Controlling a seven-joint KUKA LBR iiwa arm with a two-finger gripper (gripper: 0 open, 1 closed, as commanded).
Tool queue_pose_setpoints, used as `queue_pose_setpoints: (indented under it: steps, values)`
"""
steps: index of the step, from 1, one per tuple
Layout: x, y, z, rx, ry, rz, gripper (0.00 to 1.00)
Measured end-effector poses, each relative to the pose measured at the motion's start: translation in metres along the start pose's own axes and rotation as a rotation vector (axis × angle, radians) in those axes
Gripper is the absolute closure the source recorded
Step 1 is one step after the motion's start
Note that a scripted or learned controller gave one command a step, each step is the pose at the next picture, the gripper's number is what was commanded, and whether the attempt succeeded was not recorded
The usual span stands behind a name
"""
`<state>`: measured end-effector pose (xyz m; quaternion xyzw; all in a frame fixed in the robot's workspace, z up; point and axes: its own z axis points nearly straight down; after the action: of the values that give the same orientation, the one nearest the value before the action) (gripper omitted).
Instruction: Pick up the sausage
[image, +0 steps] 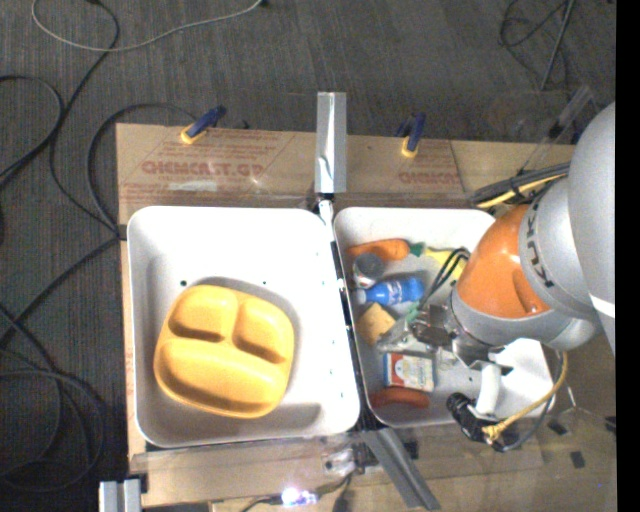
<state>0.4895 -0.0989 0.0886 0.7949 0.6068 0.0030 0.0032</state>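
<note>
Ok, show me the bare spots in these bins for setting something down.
Left bin: bare white floor behind the yellow tray and along its right wall. Right bin is crowded: carrot, blue bottle, carton, sausage, with the arm over the rest.

Yellow plastic three-compartment tray in left white bin. Right white bin: orange carrot, blue bottle, red-and-white carton (label unreadable). Blue-and-yellow clamps on cardboard-covered surface.

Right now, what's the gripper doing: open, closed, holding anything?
Gripper: cannot be told; it sits low in the right bin among the items, above the sausage.
</note>
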Motion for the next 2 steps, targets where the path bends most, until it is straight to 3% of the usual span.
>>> queue_pose_setpoints:
  steps: [1,2]
  values:
    - [0.003,-0.0002,-0.0085,0.004,0.005,-0.003,1.0]
    - [0.0032,-0.0003,-0.0084,0.004,0.006,-0.003,0.0]
